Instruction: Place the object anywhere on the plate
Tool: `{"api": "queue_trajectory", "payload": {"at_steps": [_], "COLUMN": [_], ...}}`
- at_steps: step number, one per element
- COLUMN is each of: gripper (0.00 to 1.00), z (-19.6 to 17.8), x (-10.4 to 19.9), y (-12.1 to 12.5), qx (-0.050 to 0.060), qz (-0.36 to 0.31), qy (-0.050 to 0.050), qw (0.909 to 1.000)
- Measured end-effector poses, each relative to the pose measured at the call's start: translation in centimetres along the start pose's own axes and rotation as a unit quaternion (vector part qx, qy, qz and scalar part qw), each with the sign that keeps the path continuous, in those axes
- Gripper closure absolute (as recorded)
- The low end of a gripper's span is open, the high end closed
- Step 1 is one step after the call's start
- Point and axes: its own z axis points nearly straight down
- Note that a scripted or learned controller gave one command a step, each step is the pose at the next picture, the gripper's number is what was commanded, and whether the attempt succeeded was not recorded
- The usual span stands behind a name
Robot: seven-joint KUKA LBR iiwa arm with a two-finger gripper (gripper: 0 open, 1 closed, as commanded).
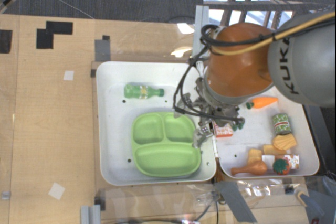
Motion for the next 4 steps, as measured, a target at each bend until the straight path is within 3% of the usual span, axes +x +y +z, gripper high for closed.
{"api": "queue_trajectory", "payload": {"at_steps": [1, 2, 3, 4], "gripper": [1.00, 1.00, 1.00, 1.00], "z": [-1.2, -9.0, -3.6, -2.9], "x": [-0.3, -9.0, -9.1, -8.0], "y": [0.1, -1.7, 1.9, 5.7], "qx": [0.000, 0.001, -0.001, -0.001], "qz": [-0.001, -0.065, -0.265, -0.411], "qy": [-0.005, -0.003, 0.000, 0.000], "qw": [1.0000, 0.9979, 0.9643, 0.9118]}}
